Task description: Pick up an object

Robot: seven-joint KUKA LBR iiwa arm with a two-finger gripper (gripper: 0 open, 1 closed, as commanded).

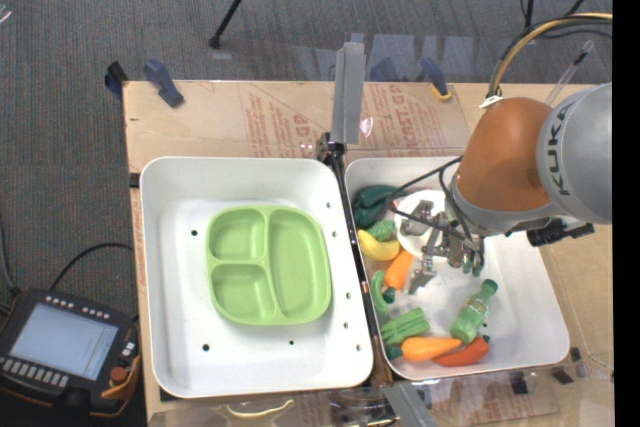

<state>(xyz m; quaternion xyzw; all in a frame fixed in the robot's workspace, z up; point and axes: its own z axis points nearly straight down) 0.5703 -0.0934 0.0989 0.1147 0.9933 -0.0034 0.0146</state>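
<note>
While the grey arm with its orange band reaches over the right shallow white bin (545, 315), we see its two-finger metal gripper (432, 267) with fingers spread apart, holding nothing, just above a small orange carrot-like toy (398, 270). Nearby lie a yellow toy (377, 246) and a green plastic bottle (473, 311). The left bin (170, 205) holds a green divided plate (268, 265).

We see a grey arm (590, 155) with dark KUKA lettering and a rounded orange band (505, 165) above the wrist. Below that sits a metal gripper (437, 253) of bare silver parts, and a yellow-black cable (530, 33) arcs above the band.
</note>
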